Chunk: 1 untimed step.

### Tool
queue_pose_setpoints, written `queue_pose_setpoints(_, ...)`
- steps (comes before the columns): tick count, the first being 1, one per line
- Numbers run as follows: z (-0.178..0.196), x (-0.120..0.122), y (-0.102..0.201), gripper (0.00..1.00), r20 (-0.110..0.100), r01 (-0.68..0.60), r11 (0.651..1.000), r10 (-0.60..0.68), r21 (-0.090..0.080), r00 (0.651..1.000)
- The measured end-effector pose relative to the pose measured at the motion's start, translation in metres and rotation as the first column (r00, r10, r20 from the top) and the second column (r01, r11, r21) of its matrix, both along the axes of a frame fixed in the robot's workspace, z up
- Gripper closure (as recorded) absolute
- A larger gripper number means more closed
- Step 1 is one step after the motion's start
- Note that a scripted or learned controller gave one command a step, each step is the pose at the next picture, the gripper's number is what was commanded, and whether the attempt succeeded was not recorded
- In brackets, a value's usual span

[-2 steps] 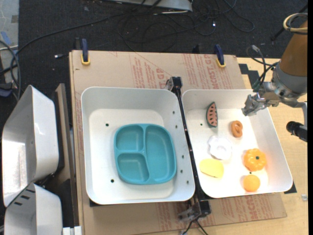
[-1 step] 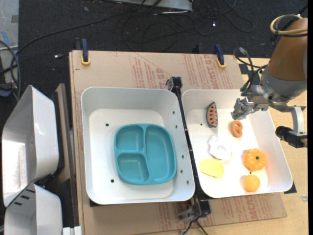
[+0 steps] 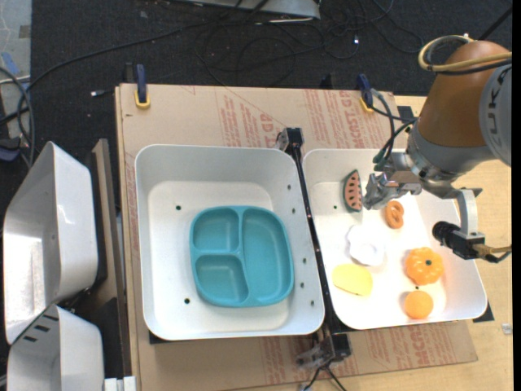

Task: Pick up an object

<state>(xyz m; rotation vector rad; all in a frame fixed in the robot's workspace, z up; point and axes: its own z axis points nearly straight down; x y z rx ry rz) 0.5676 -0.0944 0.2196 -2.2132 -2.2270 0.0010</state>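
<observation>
Bench seen from above at a slant, with two shallow white bins side by side on brown cardboard. From my remote seat I see the left bin holding a teal plastic divided plate with three compartments, smooth and rounded at the corners. The right bin holds the small toys: a watermelon slice, a thin wedge standing roughly along the bin's depth near the far left corner; an orange ring-shaped piece, like a small pretzel or doughnut; a white, rounded, glossy piece; a flat yellow wedge; a ribbed orange pumpkin; and a smooth orange ball.

The grey arm with its orange band reaches in from the right, and the gripper hangs over the far part of the right bin. It sits between the watermelon slice on its left and the ring-shaped piece, which lies just beside it on the near right. I judge these two the likeliest targets, the ring being closest. I cannot tell whether anything is gripped, nor how the gripper is set; its metal tip is too small and cluttered to read
</observation>
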Motion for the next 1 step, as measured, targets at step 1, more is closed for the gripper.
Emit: queue_pose_setpoints(1, 0.0018, -0.0091, 0.0516, 1.0, 0.0, -0.001, 1.0, 0.001, 0.001, 1.0)
